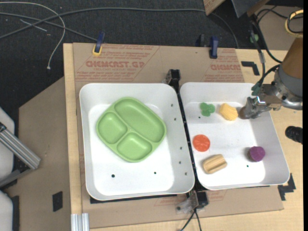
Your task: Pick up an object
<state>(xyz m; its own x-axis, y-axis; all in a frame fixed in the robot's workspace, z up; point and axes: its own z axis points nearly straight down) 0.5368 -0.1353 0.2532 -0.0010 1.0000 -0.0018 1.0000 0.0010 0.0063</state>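
The right bin [269, 174] holds several small objects: a green piece [207, 109], a yellow lump [228, 112], an orange-red disc [201, 142], a tan bread-like piece [214, 163] and a purple ball [256, 153]. My gripper [248, 109] hangs at the bin's upper right, just right of the yellow lump. Nothing shows between its fingers. The angle hides how far apart they stand.
A green divided plate [130, 128] lies in the left bin [96, 177]. Both bins rest on a cardboard sheet [144, 61] held by blue clamps [99, 43] at the back. Cables [33, 18] trail across the dark floor at the upper left.
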